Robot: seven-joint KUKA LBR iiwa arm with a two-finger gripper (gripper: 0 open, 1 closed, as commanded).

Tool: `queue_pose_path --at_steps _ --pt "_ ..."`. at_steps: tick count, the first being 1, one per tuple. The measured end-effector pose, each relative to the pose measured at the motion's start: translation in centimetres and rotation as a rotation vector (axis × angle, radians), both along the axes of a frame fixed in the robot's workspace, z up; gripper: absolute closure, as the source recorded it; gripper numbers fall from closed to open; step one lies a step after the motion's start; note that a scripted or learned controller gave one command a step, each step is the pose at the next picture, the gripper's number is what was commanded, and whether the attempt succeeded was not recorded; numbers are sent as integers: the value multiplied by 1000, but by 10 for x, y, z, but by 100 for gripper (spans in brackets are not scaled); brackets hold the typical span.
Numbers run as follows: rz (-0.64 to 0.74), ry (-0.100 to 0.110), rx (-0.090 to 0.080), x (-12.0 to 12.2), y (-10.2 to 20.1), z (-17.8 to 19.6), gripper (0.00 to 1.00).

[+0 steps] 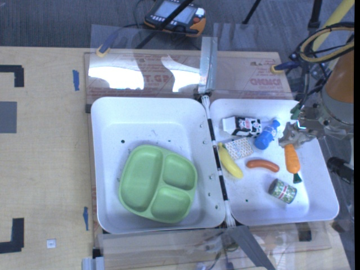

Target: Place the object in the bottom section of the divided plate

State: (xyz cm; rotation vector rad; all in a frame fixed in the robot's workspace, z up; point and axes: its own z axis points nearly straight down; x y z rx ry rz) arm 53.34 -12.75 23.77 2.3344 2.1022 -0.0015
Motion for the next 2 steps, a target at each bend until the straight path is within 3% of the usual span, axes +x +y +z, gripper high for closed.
queue_pose_path --at_steps 1,2 --pt "79 -2 0 41 80 12 100" --pt "-50 -2 -1 72 20 134 100"
